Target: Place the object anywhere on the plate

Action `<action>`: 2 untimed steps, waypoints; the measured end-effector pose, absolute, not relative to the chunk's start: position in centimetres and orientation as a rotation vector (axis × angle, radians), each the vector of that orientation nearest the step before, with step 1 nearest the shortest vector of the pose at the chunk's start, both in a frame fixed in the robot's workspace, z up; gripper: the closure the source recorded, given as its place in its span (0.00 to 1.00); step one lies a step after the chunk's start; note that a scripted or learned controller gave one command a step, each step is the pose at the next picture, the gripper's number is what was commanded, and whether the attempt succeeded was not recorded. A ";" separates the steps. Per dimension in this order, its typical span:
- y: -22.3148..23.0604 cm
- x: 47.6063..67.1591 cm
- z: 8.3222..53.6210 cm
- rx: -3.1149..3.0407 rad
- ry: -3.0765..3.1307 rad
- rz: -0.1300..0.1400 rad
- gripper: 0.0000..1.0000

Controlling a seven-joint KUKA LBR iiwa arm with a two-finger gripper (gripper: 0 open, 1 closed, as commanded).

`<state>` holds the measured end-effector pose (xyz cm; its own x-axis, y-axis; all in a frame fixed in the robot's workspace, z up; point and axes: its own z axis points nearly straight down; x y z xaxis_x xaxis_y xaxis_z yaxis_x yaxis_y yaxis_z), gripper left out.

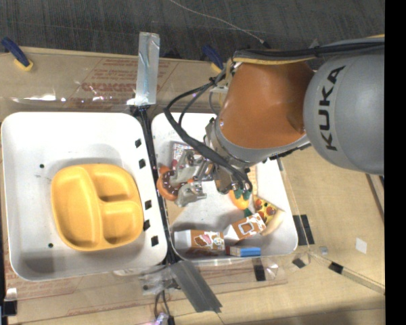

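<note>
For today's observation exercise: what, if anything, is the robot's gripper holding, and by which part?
It cannot be told: the gripper is low in the cluttered right white bin.

Overhead slanted view, probably near, both bins (13,181)

Yellow divided plate (96,204) sits in the left bin (27,134), lower-left of frame — three compartments, nothing on it. Arm (304,107) fills upper right, orange band over the right bin (287,232). Gripper (189,181) is low in that bin, centre frame, among clutter — an orange ring-shaped piece (164,185) at its left, small printed packages (210,240) along the bin's lower edge, a pizza-slice toy (269,215) at lower right.
</note>
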<state>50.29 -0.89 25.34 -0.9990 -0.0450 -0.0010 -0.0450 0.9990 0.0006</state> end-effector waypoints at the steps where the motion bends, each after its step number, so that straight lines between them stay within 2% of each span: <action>1: 5.0 50.2 18.9 -0.013 3.148 0.000 1.00; 2: 4.9 50.3 19.1 -0.008 3.144 -0.001 0.00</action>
